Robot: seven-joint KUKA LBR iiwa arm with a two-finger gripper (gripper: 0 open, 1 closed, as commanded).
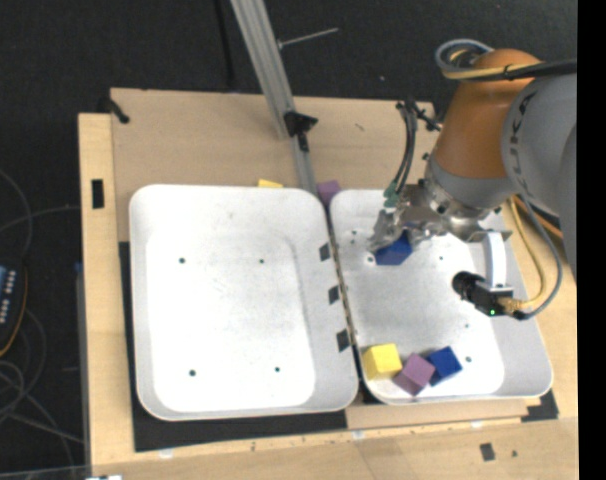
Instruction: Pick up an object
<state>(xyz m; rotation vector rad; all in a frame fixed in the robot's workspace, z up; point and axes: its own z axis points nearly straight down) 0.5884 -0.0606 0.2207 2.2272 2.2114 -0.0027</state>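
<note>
Gripper (pixel 391 230) hovering in the right bin (pixel 423 313), a blue block (pixel 393 253) sitting right under it, grip impossible to tell, 3 blocks, yellow (pixel 381 359), purple (pixel 416 372), blue (pixel 444 362), resting near the front rim

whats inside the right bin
The right bin holds a yellow block, a purple block and a blue block near its front edge, plus another blue block at the gripper. The arm covers part of the bin's far side.

Blue block (pixel 394 253) upper right bin; yellow (pixel 381 359), purple (pixel 416 372), blue (pixel 444 362) blocks clustered near front edge.
</note>
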